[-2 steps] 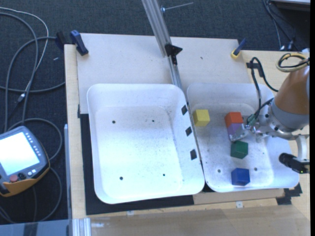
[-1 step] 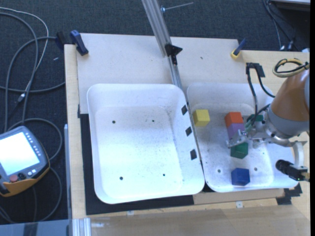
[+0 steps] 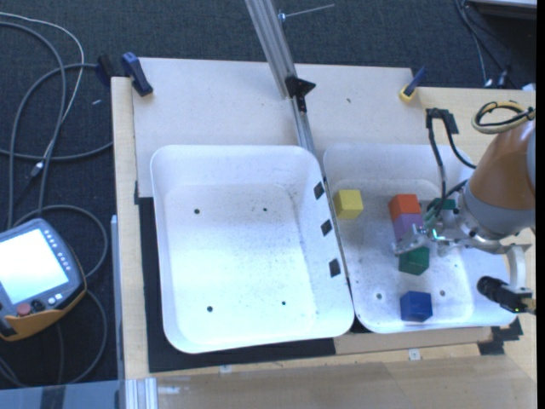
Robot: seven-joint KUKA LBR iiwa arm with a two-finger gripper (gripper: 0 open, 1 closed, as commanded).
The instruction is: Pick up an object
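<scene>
The table [image 3: 213,109] carries two bins; the right bin [image 3: 375,164] holds the blocks. At right of frame the end effector [image 3: 415,244] sits low over the green block [image 3: 415,262], beside the orange block [image 3: 404,205], seemingly positioned for a grasp; its grip cannot be told.

We see the arm [image 3: 502,186] as a rounded orange band over a grey wrist section. Black cables [image 3: 443,147] loop along it, with a yellow-and-black coil beside. Our gripper [image 3: 415,244] is pale metal, with a small green light glowing at its base.
</scene>
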